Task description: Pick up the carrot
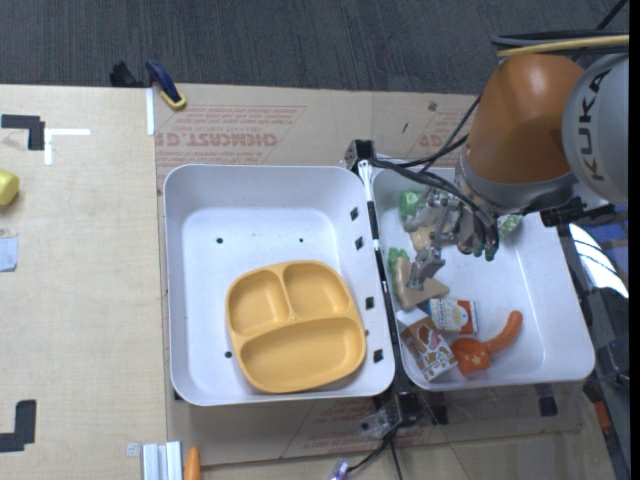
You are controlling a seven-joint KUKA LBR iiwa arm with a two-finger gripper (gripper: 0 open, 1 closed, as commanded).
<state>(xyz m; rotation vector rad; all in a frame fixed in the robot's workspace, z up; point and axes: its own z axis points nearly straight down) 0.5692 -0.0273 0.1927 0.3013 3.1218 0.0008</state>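
Observation:
The carrot [497,338] is an orange-red piece lying at a slant in the front right of the right bin [560,298], thick end toward the front. My gripper [433,251] hangs over the left middle of that bin, above a tan wedge [421,289]. It is well to the left of and behind the carrot, apart from it. The orange wrist band and cables hide the back of the bin.
Near the carrot lie a small orange-and-white carton [452,315] and a brown packet [427,351]. Green pieces [410,204] sit at the bin's back left. The left bin [200,218] holds a yellow divided plate [296,326]. The divider between the bins stands just left of my gripper.

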